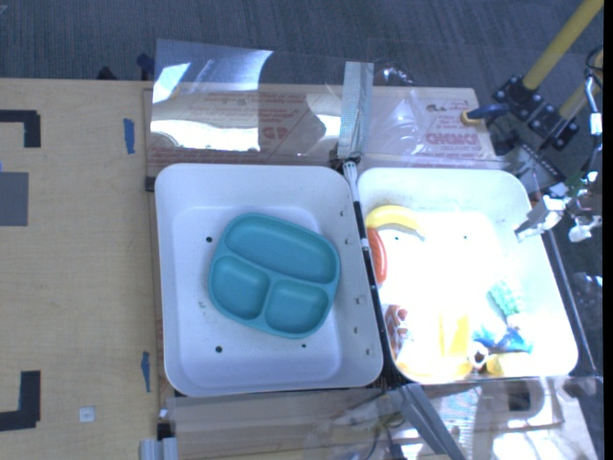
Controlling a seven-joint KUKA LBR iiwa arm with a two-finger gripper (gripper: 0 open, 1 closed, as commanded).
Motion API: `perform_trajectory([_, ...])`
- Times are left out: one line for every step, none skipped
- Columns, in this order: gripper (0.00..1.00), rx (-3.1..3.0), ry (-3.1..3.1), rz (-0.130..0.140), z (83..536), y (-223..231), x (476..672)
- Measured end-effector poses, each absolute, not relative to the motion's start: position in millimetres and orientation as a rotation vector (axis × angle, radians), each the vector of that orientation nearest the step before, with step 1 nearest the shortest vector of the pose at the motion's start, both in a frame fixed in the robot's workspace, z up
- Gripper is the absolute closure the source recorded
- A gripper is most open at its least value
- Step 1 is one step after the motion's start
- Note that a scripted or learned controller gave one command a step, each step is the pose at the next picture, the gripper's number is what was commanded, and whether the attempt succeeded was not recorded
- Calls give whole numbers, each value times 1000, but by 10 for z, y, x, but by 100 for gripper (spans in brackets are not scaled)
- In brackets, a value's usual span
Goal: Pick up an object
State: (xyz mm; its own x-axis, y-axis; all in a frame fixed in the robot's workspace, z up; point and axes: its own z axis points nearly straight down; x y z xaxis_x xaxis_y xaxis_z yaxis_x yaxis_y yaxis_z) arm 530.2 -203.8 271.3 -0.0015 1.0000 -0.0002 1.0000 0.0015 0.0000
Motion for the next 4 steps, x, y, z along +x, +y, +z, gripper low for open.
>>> perform_trajectory([0,2294,2143,0,2599,-2230,5505])
perform_trajectory([0,2078,2371,-6,1388,-1551,6279])
perform_trajectory([0,1830,2550,2,871,-1196,6430])
perform_trajectory([0,1886,2512,-5,856,-1054,6664])
